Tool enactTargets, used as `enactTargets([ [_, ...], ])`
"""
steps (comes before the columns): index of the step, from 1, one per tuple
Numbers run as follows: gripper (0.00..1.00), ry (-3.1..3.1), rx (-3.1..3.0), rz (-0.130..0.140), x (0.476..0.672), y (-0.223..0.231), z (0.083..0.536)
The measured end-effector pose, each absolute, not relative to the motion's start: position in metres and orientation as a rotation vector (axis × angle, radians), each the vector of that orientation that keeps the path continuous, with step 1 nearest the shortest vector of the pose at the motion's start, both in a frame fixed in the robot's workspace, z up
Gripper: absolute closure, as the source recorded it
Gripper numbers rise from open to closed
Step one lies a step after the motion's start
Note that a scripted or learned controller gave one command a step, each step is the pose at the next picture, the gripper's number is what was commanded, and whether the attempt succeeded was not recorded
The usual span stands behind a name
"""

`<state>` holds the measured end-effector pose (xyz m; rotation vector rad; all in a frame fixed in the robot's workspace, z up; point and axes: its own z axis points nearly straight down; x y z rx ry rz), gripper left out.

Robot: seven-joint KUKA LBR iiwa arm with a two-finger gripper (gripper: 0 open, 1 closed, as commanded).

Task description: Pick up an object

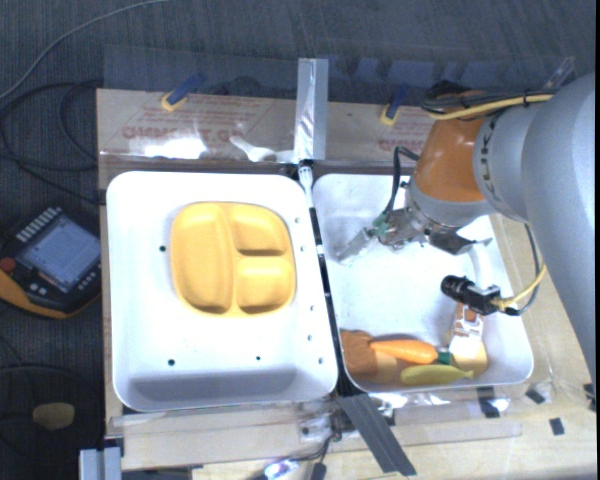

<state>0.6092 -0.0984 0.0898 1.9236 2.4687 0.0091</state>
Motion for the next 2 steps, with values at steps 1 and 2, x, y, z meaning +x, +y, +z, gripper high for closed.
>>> enactTargets([
  [1,0.0,2.567,1.809,-0.002,0.589,-0.125,0.148],
  [2,0.0,2.549,1.834,-0.002,0.606,-0.186,0.172],
])
